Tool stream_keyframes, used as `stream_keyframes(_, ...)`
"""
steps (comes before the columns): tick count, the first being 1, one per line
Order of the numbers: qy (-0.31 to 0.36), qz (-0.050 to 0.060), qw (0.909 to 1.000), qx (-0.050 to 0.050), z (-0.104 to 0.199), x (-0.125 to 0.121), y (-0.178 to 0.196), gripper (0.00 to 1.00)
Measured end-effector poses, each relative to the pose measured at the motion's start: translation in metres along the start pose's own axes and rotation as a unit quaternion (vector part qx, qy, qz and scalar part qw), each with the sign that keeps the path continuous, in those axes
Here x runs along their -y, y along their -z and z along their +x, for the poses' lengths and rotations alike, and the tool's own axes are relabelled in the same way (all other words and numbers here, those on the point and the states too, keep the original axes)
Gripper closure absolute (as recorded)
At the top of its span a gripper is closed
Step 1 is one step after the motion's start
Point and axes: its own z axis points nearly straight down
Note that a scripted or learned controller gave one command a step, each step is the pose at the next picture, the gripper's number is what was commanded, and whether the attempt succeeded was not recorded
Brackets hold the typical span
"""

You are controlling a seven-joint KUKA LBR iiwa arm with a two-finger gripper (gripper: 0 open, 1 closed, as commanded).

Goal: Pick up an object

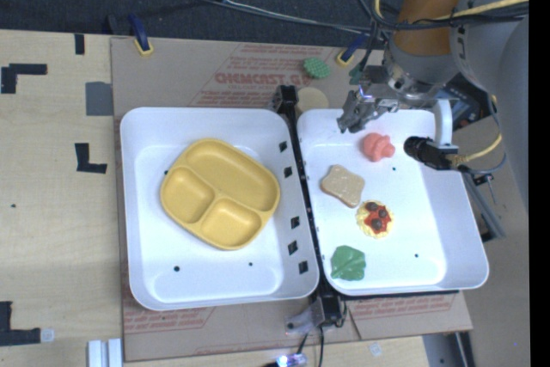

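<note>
Pink toy [377, 146] lies just beside the hand [354, 118], seemingly untouched.

yellow tray [220, 193], pink piece [377, 146] — green piece [348, 262], white bins [137, 211]

The arm [481, 4] runs off the frame's upper right edge; gripper [354, 118] fingertips too small to read (blurred metal).

Grey arm [498, 21], orange band, yellow/blk cables
</note>
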Motion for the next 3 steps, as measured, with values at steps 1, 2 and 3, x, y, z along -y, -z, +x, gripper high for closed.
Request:
stream_keyframes(1, 0.001, 0.0, 1.0, 0.0, 0.052, 0.009, 0.002, 1.0)
stream_keyframes(2, 0.001, 0.0, 1.0, 0.0, 0.096, 0.031, 0.006, 1.0)
stream_keyframes(3, 0.001, 0.0, 1.0, 0.001, 0.144, 0.044, -0.009, 1.0)
